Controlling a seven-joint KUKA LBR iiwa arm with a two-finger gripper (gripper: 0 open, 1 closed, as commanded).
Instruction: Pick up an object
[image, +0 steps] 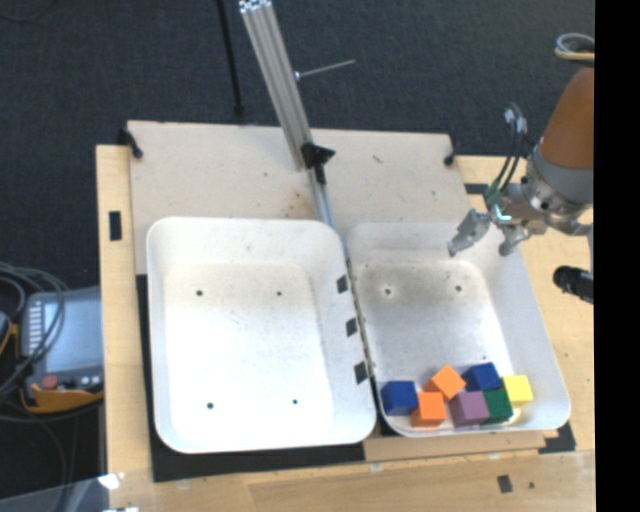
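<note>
Camera view from above shows my claw (487, 236) hanging over the far right corner of the right bin (520, 300), at the end of my grey wrist with its orange band. My two fingers (466, 236) stand spread apart, one toward the middle of the bench and one toward the right rim, and nothing sits between them.

All the blocks lie well away from me, bunched in the near right corner of that same bin. A blue block (399, 396) sits at the left end of the bunch. Beside it are two orange blocks, one (430, 407) low and one (447, 381) tilted just behind it. A purple block (469, 409) touches a green block (499, 405), with a second blue block (483, 377) behind them and a yellow block (517, 389) at the right end, near the rim.

Beside me on the left lies the left bin (250, 330), speckled with dark marks on its floor. A slanted metal post (283, 85) rises behind the seam where both bins meet.
</note>
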